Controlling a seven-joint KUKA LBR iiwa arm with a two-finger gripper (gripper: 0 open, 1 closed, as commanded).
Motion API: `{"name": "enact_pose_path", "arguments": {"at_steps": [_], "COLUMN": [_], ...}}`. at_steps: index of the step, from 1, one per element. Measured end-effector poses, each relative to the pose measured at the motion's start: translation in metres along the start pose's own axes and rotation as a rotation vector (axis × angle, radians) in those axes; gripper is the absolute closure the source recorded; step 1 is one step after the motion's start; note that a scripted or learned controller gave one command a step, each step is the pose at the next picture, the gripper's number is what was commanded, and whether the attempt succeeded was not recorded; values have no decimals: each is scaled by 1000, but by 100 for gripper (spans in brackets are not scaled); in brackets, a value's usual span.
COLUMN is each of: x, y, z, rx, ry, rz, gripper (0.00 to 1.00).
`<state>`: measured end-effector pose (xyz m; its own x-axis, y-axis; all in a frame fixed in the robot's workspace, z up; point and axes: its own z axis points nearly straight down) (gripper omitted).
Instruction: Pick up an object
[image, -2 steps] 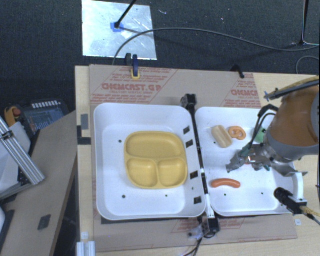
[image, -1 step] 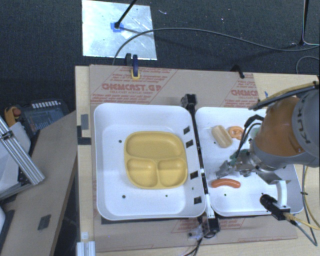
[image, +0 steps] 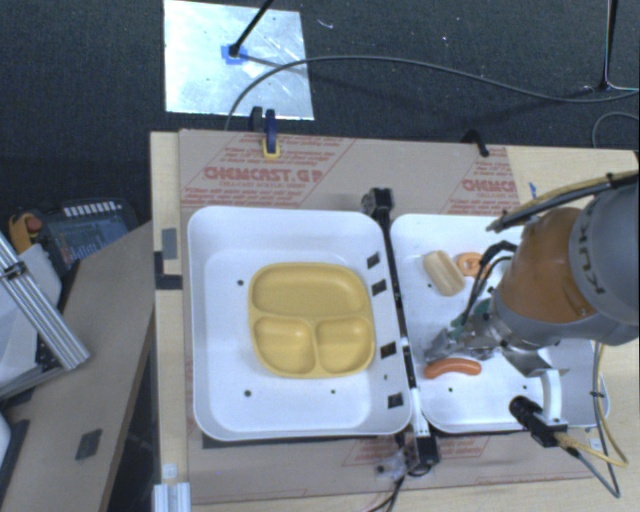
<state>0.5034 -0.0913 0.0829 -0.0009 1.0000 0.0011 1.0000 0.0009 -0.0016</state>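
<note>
The right bin (image: 480, 405) holds an orange-red sausage (image: 453, 368) near its front left, a tan bread-like roll (image: 443, 272) toward the back, and a small orange piece (image: 469, 263) beside the roll. My gripper (image: 452, 341) hangs low over the bin, just above and behind the sausage, its tip close to it. The arm's orange band and grey body cover the bin's right half. Nothing shows between the fingers.
The left bin (image: 225, 400) carries a yellow three-compartment tray (image: 303, 318) in its middle. A black divider strip (image: 392, 300) runs between the bins. Cables cross the dark floor behind the bench, and a controller box sits at the far left.
</note>
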Motion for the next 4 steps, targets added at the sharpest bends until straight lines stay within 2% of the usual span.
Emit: {"name": "enact_pose_path", "arguments": {"at_steps": [1,3,4], "x": [0,-6,-6], "y": [1,-13,-12], "z": [-12,-127,-142], "rx": [-4,-9,-6], "ry": [0,-2,-2], "rz": [-1,-2,-3], "gripper": [100,100,100]}}
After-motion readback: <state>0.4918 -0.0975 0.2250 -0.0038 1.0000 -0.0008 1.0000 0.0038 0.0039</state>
